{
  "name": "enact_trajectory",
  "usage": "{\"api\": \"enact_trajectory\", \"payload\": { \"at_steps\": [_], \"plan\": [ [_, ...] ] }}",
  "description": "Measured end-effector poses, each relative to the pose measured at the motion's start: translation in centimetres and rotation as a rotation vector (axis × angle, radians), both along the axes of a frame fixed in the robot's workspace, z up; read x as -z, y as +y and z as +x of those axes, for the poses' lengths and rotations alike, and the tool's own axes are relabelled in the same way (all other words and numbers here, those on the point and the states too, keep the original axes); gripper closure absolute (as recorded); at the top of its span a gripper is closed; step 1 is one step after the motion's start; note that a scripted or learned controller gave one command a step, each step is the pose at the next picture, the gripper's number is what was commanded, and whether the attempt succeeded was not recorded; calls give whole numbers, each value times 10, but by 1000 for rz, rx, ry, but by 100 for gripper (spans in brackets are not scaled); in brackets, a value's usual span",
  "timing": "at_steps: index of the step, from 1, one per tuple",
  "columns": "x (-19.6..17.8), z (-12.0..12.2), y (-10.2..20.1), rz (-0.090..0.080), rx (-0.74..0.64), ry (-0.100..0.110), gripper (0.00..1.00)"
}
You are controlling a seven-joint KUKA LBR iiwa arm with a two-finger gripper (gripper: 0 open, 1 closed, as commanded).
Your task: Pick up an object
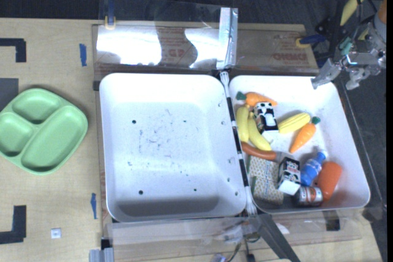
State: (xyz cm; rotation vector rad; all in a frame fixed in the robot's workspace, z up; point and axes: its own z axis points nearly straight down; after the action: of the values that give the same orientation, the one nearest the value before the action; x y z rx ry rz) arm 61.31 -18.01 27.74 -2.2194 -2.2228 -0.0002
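The right white bin [350,132] holds a heap of toy food. In it lie a yellow banana [247,127], a carrot [259,98], a black-and-white cow figure [265,117], an ear of corn [293,122], a second small carrot [302,137], a blue bottle [312,169], an orange fruit [330,178] and a small can [307,195]. My gripper [339,78] hovers over the bin's far right corner, apart from all of them. Its fingers are spread open with nothing between them.
The left white bin [166,144] adjoins the right one along a shared rim. A green divided plate [40,130] rests on the wooden bench at far left. A clear plastic panel [166,40] stands behind the left bin. Cables hang at the top right.
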Motion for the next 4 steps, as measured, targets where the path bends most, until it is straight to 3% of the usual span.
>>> {"api": "enact_trajectory", "payload": {
  "at_steps": [1,2,3,4],
  "plan": [
    [109,-32,-22,-1,-70,-1,0],
    [180,-25,-32,9,-100,-7,0],
    [191,-25,-23,1,-164,-2,0],
    [180,-24,-24,-2,-162,-7,100]
  ]
}}
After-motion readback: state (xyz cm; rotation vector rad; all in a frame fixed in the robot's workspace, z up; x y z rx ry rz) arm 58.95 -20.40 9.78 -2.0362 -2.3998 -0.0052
